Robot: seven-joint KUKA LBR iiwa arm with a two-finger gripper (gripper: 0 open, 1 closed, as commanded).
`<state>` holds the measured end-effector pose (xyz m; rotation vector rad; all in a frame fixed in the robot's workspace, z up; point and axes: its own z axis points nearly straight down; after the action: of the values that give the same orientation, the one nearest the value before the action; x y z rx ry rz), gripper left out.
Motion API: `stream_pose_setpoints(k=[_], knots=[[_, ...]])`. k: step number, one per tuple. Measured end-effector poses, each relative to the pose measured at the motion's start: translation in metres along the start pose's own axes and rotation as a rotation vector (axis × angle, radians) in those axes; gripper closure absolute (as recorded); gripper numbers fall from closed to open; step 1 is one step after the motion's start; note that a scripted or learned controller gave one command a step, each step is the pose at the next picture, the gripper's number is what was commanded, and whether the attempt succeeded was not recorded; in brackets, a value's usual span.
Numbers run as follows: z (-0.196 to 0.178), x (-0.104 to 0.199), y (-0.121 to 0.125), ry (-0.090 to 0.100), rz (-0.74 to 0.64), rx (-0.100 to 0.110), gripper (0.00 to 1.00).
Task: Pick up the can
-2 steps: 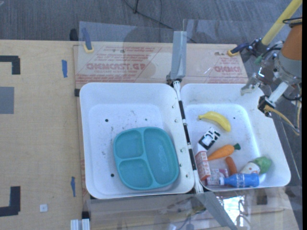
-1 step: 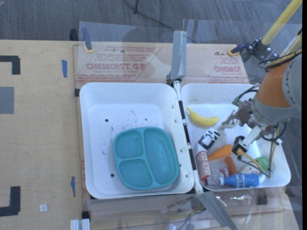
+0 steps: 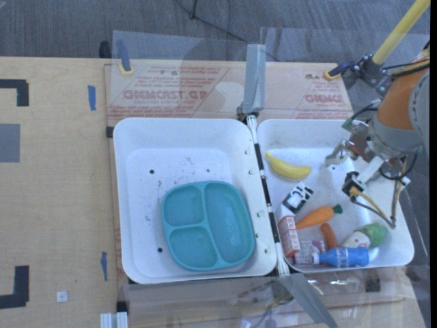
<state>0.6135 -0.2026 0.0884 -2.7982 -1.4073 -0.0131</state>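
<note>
While the can (image 3: 289, 236) lies low-left, the pincer (image 3: 345, 159) hovers well apart; cannot tell its spread.

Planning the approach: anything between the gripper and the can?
Yes. The small black-and-white object and the orange toy carrot lie between the gripper and the red-and-white can.

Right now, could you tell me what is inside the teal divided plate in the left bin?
The teal three-compartment plastic plate holds nothing visible; all its compartments show bare. It lies flat on the left white bin, so the bin floor beneath it is covered and cannot be seen.
</note>
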Motion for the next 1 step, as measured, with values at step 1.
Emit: stream_pose_setpoints(k=[1], knots=[[-0.0329, -0.0333, -0.0324, -0.012, -0.129, -0.002, 0.00]])
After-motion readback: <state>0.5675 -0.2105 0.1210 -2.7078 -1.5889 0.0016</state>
